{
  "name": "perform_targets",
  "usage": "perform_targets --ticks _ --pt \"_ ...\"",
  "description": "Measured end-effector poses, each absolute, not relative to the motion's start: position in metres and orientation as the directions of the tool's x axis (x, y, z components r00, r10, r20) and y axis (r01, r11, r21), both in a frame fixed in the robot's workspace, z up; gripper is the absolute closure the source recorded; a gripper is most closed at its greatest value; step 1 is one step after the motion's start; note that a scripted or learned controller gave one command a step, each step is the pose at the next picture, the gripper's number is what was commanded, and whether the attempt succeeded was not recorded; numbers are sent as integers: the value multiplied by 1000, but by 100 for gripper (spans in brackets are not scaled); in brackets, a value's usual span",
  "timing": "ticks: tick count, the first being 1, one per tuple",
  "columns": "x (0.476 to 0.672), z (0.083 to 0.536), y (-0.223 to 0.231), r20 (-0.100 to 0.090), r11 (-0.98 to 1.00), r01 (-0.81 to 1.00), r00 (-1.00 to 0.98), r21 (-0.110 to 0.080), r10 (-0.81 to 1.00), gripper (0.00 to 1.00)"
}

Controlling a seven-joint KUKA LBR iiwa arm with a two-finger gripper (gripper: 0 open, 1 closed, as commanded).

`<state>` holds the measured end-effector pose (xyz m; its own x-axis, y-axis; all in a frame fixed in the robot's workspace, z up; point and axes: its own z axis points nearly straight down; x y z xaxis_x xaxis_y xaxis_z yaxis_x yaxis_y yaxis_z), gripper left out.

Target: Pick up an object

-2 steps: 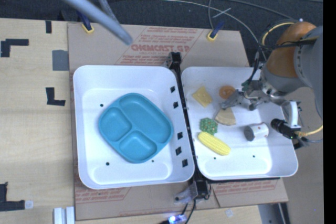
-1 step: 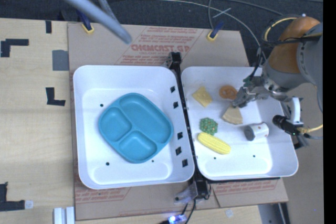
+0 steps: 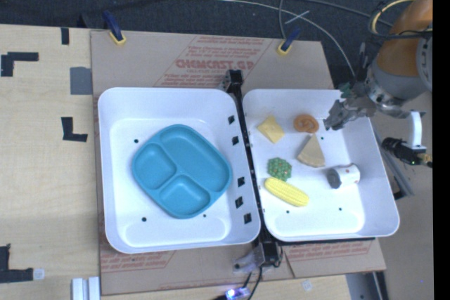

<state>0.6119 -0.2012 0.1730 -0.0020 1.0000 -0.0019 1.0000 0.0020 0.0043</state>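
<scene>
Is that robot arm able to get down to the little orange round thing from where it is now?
Probably yes. The gripper hangs just right of the orange piece, which lies apart from the yellow block and tan wedge, with nothing over it.

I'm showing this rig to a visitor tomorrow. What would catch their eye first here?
The blue divided tray lying alone in the left bin stands out most. In the right bin lie small toy foods, among them a yellow corn cob, with the gripper over that bin's far right edge.
</scene>
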Motion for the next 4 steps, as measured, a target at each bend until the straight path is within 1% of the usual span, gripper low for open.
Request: perform_targets --ticks 1,2,3,4 --pt "617 234 -195 -2 2 1000 -2 5 1000 100" --pt "618 251 -195 0 2 1000 -2 0 1000 100" --pt "624 242 -142 1 6 1000 -6 -1 1000 100" --pt "615 248 -91 1 5 1000 -5 -1 1000 100"
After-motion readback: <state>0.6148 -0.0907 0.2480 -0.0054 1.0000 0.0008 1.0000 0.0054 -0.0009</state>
